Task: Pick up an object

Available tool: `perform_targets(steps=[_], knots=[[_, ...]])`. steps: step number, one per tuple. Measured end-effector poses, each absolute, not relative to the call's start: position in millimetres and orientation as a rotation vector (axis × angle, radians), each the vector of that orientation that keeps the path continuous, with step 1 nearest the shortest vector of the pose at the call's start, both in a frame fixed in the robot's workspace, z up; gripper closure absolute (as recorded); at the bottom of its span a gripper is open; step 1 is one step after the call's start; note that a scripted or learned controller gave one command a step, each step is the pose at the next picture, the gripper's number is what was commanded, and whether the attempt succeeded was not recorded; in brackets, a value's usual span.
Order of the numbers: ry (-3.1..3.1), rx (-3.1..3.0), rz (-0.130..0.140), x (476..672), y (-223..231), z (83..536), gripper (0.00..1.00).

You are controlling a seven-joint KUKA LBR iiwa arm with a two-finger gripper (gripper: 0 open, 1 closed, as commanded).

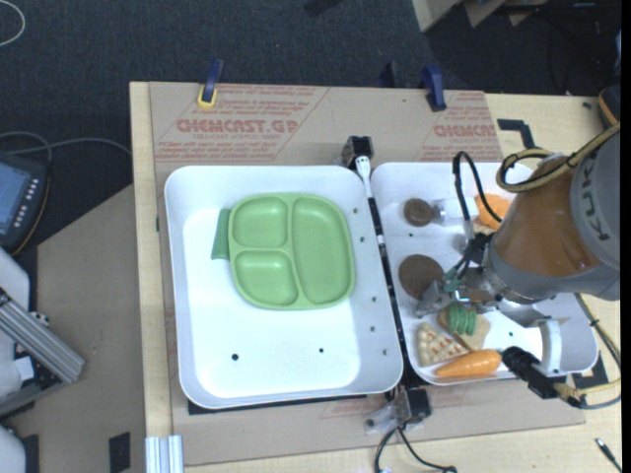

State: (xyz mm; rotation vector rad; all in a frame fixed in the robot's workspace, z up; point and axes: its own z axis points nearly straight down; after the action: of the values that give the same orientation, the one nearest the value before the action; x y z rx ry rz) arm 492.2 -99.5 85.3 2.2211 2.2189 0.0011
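The grey arm [557, 230] with its orange band is reaching in from the right and bending down over the right bin [394, 180]. Its gripper [455, 299] is hanging low in the middle of that bin, among the toy food pieces lying there. Whether the jaws are released or clenched cannot be told from here, since the wrist and cabling are covering them from above.

A small green object [461, 320] is lying directly under the gripper, at its near side, and appears to be touching the tool, though nothing is showing clearly between the fingers. Just to the left of the gripper a larger brown disc [418, 274] is resting on the bin floor, close beside the tool. Farther back, a smaller brown round piece [419, 212] is sitting well apart from the gripper. An orange piece [490, 206] is peeking out at the far right, partly behind the arm. Nearer than the green object, a tan waffle-patterned piece [437, 344] is lying flat, and an orange carrot [467, 365] is lying across the near edge of the bin, just beside the waffle piece.

In the left bin [197, 343] a green divided plate [292, 250] is lying flat toward the far side, three compartments facing up. Both bins are sitting side by side on a cardboard-covered bench [256, 116].
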Motion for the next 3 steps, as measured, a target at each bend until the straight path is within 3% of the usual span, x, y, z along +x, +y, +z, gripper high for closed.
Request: perform_targets(steps=[1,3], knots=[[2.211,2.219,0.004,493.2,-101,98,1.00],[2.217,2.217,0.004,490.2,-114,190,1.00]])
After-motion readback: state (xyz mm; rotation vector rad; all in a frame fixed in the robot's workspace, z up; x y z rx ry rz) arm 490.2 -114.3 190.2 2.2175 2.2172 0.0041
